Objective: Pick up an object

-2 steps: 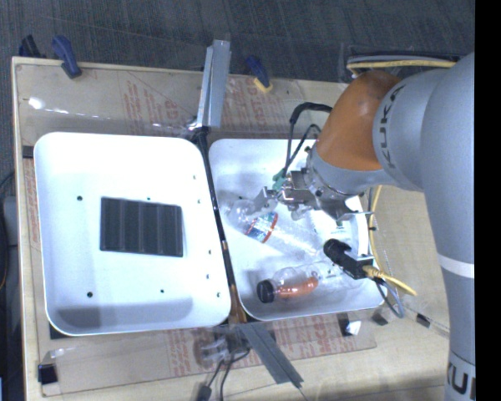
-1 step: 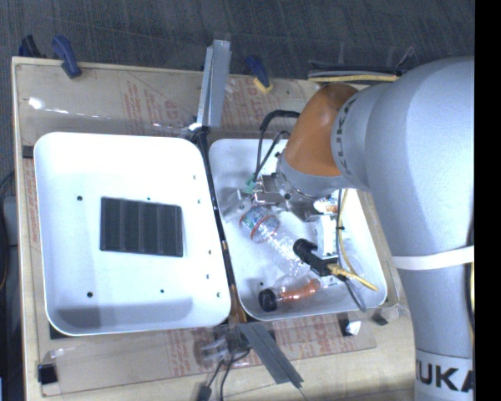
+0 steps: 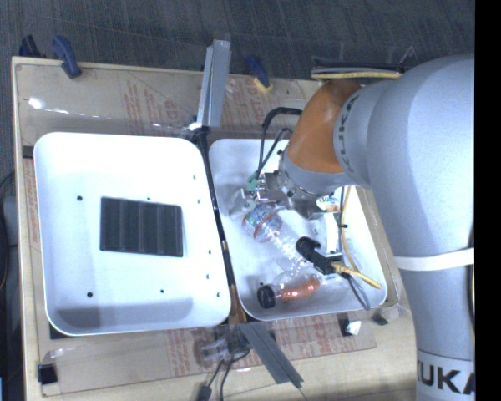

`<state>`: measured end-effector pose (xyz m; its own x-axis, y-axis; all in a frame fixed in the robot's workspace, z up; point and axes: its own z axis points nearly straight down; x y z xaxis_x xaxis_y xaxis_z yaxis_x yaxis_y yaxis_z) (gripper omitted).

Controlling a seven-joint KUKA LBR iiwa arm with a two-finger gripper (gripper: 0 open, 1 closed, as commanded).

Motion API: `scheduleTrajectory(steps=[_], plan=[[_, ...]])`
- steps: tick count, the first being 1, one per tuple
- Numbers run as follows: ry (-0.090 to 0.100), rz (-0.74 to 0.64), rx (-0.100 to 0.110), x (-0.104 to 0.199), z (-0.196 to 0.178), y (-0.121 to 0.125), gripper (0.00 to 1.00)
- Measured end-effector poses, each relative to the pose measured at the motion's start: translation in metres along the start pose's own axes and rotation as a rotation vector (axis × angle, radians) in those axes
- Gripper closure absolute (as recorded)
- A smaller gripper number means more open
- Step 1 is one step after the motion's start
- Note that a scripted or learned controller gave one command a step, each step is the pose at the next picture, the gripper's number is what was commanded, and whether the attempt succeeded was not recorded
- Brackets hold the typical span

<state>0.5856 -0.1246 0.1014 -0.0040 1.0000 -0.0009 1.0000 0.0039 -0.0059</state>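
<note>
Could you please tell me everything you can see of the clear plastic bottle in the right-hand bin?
The clear plastic bottle lies on its side in the right bin, running slantwise from upper left to lower right. It looks transparent and crinkled, with a bluish label patch near its upper end. The gripper sits just above that end, close enough that contact cannot be judged. Its lower end points toward a brown and black object near the bin's front wall.

Arm (image 3: 401,140) bent low, end effector (image 3: 263,189) seemingly down
</note>
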Motion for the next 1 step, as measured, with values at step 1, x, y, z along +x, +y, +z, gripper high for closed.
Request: scheduleTrajectory(steps=[1], plan=[[0.001,-0.129,-0.005,0.0406,-0.0915,0.0709,1.00]])
